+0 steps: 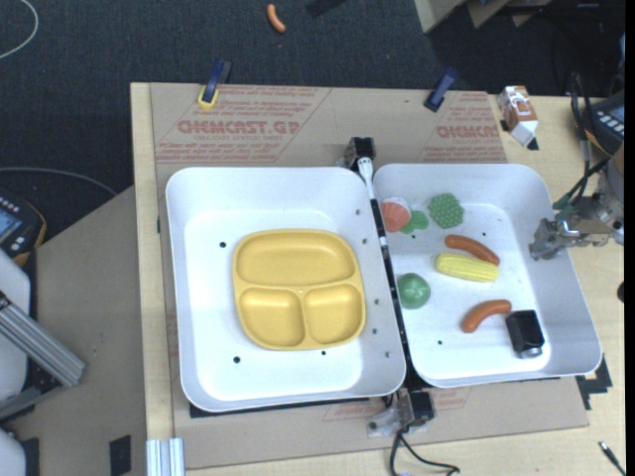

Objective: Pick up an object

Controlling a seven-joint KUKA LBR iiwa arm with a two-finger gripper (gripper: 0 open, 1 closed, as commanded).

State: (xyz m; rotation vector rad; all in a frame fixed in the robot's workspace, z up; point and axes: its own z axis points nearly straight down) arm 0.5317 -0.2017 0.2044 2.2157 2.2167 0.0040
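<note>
We log the tool (549, 238) at the right bin's (566, 305) 3 o'clock rim, grip state we cannot tell, corn cob (466, 267) mid-bin, long axis 9-to-3, sausage (485, 314) at its 5 o'clock, tilted toward 2.

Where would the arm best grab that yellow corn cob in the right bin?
Probably across its middle, coming straight down from above. The corn cob lies flat and long, running left to right, so its narrow width fits between two fingers set across it. One sausage lies close along its far side, so that finger has little room. The tool sits at the bin's right edge.
</note>
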